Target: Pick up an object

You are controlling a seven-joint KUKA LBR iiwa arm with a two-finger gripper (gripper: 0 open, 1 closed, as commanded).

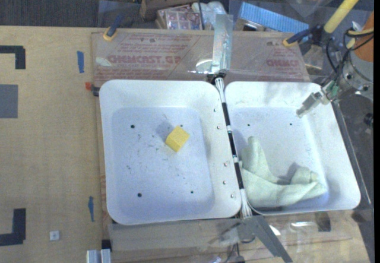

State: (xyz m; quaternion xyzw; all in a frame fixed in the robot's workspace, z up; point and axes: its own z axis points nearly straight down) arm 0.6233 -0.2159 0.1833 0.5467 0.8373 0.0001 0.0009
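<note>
1. The yellow block (177,138) lies near the middle of the left bin (113,107), a little toward its far side, with bare white floor all round it and no wall touching it. It looks small, stiff and light, likely foam or wood, so it should lift easily. A pinch across two opposite flat faces seems best, since it sits turned at an angle to the bin walls.
2. It is a plain, bright yellow cube-like piece with sharp edges, casting a small shadow to its left.
3. The pale cloth (270,176) lies crumpled in the near part of the right bin (332,137), against the wall the two bins share. It looks soft and limp and would sag when raised. A raised fold is the likeliest place to grip.
4. The gripper (309,104) hangs over the far right corner of the right bin, well apart from both things. Whether it is wide or narrow I cannot tell.
</note>
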